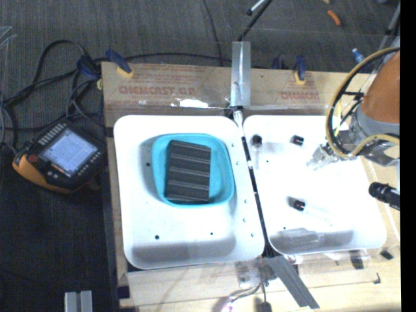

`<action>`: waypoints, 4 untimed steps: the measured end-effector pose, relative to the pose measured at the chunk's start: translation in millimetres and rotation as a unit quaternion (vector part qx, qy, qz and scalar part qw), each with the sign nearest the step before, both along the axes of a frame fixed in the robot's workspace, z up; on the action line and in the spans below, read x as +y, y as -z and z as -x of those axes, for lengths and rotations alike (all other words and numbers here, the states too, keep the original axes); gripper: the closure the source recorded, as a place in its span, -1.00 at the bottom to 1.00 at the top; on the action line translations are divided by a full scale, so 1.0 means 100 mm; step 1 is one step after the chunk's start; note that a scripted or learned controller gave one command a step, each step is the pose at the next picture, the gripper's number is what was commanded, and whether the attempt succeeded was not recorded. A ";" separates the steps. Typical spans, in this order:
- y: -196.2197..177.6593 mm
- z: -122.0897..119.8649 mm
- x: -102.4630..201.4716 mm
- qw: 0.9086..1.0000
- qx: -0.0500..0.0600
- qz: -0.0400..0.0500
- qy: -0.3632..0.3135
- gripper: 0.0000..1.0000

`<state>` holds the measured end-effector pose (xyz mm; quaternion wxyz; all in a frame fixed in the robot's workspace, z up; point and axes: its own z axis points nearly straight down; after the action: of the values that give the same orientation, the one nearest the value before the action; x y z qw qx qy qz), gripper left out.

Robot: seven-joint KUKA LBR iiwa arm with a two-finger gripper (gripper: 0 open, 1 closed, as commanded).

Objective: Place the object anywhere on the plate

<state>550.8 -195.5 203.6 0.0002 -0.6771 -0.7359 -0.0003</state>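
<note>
A light blue plate (223,174) lies in the left white bin (130,194). A dark grey ridged rectangular block (188,171) rests flat on the plate, near its middle. The arm comes in from the right, and its gripper (323,156) hangs over the upper right part of the right bin (364,233), far from the plate and the block. Nothing shows in the gripper.
Three small clear tubes with black caps lie in the right bin: one (256,142) by the divider, one (297,140) at the back, one (298,205) nearer the front. Yellow and black cables (338,119) loop beside the wrist. A teach pendant (62,156) sits on the floor to the left.
</note>
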 end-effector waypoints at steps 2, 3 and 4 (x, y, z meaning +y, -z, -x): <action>-0.03 0.48 0.16 0.995 0.002 0.000 0.100 -1.00; 0.57 0.69 0.73 0.934 0.004 0.000 0.358 -1.00; -0.05 0.68 0.24 0.982 0.002 0.002 0.188 -1.00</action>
<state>482.7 -171.7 208.8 0.0001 -0.8035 -0.5953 0.0024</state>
